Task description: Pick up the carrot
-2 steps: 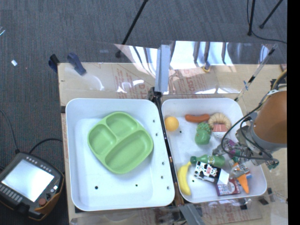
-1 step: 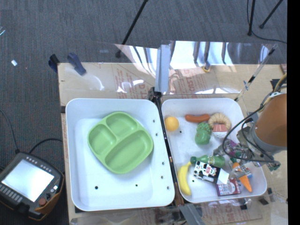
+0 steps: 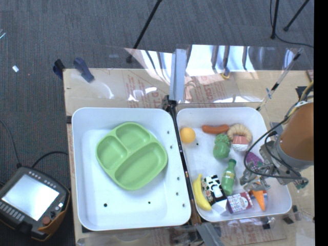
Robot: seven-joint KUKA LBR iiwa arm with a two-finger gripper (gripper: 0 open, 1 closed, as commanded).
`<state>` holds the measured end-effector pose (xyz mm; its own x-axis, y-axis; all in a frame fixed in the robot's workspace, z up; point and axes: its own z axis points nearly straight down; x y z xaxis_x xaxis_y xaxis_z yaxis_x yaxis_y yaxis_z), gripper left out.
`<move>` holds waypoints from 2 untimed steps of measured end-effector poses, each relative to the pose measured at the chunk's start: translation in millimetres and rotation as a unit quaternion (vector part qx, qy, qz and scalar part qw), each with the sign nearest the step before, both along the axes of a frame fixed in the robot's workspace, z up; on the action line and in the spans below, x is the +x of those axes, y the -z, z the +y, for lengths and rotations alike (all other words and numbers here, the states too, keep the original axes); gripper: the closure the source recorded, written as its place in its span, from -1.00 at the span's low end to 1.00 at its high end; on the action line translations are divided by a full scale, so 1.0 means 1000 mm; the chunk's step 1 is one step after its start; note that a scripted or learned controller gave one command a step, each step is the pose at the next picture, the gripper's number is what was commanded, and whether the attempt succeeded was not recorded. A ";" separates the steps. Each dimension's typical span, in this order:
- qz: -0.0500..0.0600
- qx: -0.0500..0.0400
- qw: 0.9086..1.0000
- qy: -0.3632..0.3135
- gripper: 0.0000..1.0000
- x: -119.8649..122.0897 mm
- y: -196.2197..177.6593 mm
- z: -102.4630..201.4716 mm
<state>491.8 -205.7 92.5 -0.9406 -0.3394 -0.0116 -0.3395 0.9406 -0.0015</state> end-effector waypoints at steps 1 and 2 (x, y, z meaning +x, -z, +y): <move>0.009 0.005 0.996 -0.087 1.00 0.012 -0.067 0.003; 0.003 -0.002 0.999 -0.048 1.00 0.012 -0.118 0.022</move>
<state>504.0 -183.8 210.9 -0.9034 -0.4287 -0.0039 -0.4287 0.9035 -0.0032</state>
